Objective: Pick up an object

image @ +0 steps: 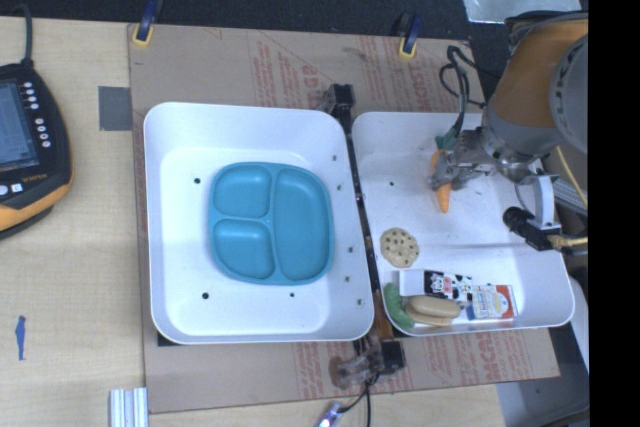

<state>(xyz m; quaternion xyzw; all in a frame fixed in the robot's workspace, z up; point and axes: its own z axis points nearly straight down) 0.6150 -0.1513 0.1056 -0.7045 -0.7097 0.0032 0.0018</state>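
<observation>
A small orange carrot (442, 192) is lying in the upper part of the right bin (520, 275), tilting slightly with its tip pointing toward the near side. The gripper (446, 171) is sitting directly over its upper end, fingers closing narrowly around the carrot's top. The arm (535, 85) is reaching in from the right, its orange band bending downward toward the bin. Nearer the front of the same bin, a cookie (399, 246), a milk carton (465, 295) and a bread roll (432, 309) are resting. The left bin (170, 215) is holding a blue divided plate (271, 222).
</observation>
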